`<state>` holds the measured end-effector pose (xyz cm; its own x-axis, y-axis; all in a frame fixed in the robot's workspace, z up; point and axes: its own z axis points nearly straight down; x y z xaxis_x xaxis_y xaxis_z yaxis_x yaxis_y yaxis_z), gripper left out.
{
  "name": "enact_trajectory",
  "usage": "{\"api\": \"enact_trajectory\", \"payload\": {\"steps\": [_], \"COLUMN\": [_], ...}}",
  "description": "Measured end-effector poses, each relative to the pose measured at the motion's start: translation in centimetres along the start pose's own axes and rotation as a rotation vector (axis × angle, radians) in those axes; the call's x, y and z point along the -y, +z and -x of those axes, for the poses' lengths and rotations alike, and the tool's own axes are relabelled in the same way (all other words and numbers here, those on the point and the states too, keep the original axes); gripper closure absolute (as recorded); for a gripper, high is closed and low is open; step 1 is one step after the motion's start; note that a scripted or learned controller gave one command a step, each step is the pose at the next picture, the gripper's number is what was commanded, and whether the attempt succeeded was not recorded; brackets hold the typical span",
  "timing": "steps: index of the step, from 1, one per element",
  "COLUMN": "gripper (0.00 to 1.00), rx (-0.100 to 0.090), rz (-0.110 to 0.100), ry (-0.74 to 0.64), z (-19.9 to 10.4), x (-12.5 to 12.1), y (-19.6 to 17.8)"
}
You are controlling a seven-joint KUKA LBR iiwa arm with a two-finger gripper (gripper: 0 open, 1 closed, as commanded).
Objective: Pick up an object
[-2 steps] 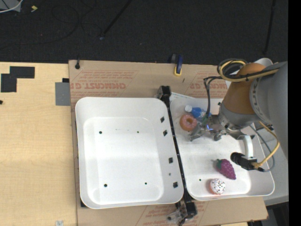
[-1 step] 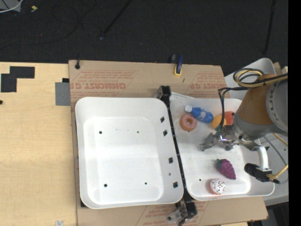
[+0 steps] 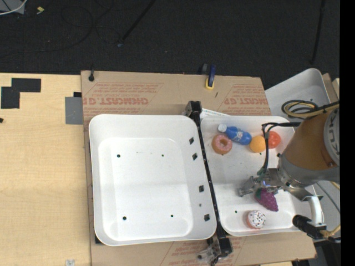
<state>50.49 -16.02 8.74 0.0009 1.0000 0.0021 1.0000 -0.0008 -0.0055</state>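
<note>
A: Camera view, nearest first: what lies in the right bin (image 3: 283,225)?

B: A white speckled ball (image 3: 255,219) by the near rim. Just beyond it, the claw (image 3: 259,188) sits over a purple object (image 3: 269,199); whether it grips, I cannot tell.

A: And farther?

B: A pink doughnut (image 3: 222,144), a blue bottle (image 3: 237,134), an orange ball (image 3: 257,143).

Arm (image 3: 319,148): fat rounded body, grey up top w/ wide orange-brown band above wrist. Black cables (image 3: 277,129) loop off the band's left side; yellowish cable coil sits behind. Gripper (image 3: 259,186): small grey metal unit, dark fittings, slim grey finger sticking out left.
</note>
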Motion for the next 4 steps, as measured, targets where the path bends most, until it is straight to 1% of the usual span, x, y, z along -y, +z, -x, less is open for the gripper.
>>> {"api": "enact_trajectory", "payload": {"steps": [1,2,3,4], "gripper": [1.00,1.00,1.00,1.00], "rx": [0.001,0.003,0.000,0.001], "rz": [0.002,0.006,0.005,0.000], "ry": [0.004,0.000,-0.007,-0.002], "z": [0.2,2.0,-9.9,-15.1], "x": [-0.2,1.7,2.4,3.0], "y": [-1.0,-6.8,-13.6,-10.9]}}
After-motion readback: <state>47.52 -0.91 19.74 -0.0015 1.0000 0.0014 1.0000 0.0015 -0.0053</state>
